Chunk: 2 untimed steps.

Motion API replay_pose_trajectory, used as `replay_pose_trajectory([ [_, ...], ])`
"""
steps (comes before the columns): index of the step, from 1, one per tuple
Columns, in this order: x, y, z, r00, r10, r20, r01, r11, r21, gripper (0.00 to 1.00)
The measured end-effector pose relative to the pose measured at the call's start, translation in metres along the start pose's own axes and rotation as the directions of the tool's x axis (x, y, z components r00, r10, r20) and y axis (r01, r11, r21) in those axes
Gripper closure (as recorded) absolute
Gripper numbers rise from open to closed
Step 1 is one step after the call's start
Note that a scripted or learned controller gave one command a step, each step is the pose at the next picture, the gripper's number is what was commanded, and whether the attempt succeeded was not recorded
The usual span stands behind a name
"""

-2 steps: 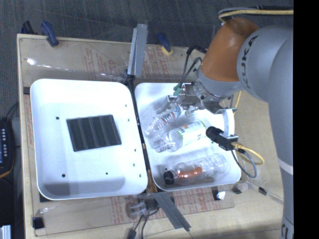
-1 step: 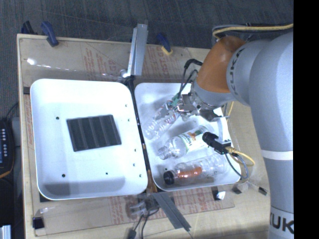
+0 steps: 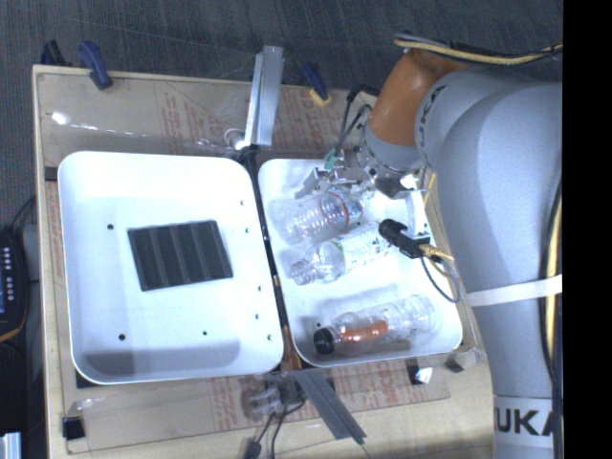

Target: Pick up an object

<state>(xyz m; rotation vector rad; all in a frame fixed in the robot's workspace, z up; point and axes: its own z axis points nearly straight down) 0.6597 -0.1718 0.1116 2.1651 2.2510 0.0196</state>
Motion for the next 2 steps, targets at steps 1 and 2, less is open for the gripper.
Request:
replay_pose_trajectory([
  [1,-0.017,-0.021,-0.002,0.992,-0.129,0.002,0.129,0.992,-0.011,0.0],
  [2,-0.035,-0.041,-0.002,0.969,-0.246,0.008,0.246,0.969,-0.012,0.0],
])
